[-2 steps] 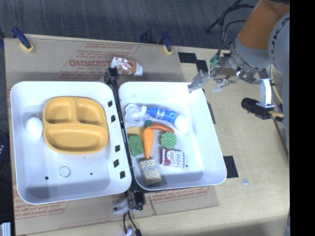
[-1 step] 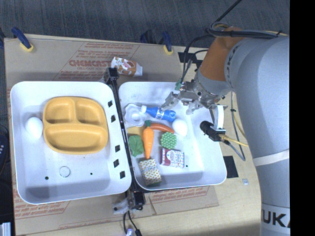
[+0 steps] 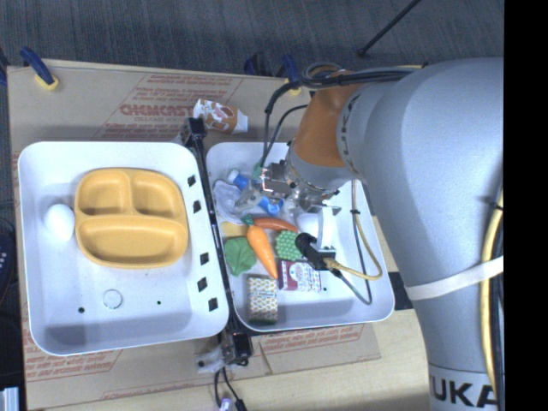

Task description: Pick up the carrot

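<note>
The carrot (image 3: pixel 262 251) lies in the right bin (image 3: pixel 372 302), among other small things. Its thick end is up and its thin tip points down toward a red pack (image 3: pixel 300 276). A green thing (image 3: pixel 238 256) sits just to its left. The gripper (image 3: pixel 276 192) hangs over the top part of that bin, near the carrot but not on it. It is too hidden to tell if its jaws are apart or together. The left bin (image 3: pixel 51 315) holds a yellow tray (image 3: pixel 130 215).

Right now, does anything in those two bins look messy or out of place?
The right bin is a crowded jumble: the carrot lies among overlapping toys and packets. The left bin looks tidy, with a yellow divided plate and a white ball.
</note>
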`<state>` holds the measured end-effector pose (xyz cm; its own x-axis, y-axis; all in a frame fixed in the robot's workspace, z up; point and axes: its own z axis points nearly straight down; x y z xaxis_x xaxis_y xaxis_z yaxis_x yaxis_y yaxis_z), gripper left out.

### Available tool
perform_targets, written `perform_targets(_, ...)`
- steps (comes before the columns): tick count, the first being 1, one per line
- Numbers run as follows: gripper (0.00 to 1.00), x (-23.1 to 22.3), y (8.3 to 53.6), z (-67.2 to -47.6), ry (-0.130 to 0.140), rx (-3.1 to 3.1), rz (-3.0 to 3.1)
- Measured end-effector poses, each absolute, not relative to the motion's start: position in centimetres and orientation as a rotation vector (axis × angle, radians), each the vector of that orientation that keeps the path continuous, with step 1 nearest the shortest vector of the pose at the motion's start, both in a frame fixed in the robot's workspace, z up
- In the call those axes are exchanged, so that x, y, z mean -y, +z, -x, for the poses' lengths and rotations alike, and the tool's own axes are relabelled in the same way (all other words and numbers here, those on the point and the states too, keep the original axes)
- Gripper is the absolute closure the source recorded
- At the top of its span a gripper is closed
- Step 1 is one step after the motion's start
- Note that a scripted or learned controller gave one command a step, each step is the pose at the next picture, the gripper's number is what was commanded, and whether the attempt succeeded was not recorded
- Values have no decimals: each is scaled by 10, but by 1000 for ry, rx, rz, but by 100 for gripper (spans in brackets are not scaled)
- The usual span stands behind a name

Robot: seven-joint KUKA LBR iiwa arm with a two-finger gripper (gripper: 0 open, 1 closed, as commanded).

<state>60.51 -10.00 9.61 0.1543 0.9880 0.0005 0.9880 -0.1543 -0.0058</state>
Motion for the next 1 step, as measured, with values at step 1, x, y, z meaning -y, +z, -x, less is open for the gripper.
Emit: perform_targets(1,0,110,91,-520,5,1992,2424)
